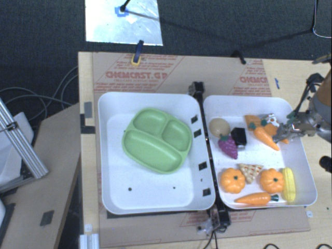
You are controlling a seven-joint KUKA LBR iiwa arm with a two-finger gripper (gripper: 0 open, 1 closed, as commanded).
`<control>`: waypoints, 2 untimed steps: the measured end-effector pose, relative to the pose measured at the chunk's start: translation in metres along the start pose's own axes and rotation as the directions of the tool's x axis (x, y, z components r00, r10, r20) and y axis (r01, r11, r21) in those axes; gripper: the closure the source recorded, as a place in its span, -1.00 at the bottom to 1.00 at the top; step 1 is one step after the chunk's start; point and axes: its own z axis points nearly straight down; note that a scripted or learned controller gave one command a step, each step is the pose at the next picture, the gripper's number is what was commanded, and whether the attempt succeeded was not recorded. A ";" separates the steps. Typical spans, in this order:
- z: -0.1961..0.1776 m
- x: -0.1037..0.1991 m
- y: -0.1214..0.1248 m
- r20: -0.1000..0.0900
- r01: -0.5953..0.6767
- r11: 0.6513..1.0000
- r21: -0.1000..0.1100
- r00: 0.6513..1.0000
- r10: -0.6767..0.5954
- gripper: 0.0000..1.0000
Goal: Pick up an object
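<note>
The right bin (pixel 236 107) holds toy food. An orange carrot (pixel 265 135) lies at its upper right, below a small orange piece (pixel 252 121). My gripper (pixel 285 133) hangs low at the bin's right side, just right of that carrot's thick end and close to touching it. I see nothing held in it. Further left are a beige potato (pixel 219 126), purple grapes (pixel 228 147) and a black block (pixel 238 136). Along the front lie two pumpkins (pixel 233 180) (pixel 272 180), a waffle wedge (pixel 251 171), a second carrot (pixel 254 198) and a yellow corn cob (pixel 288 184).
The left bin (pixel 106 154) bears a green divided plate (pixel 157 139). A black-clipped divider (pixel 202 139) runs between the bins. The grey arm (pixel 319 115) comes in from the right over the bench edge. Cardboard (pixel 155 74) lies behind the bins.
</note>
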 end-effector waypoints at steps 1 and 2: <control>-0.022 0.000 0.001 -0.001 0.000 1.000 0.002 1.000 0.000 1.00; -0.031 0.051 0.030 -0.002 0.004 1.000 0.000 1.000 -0.004 1.00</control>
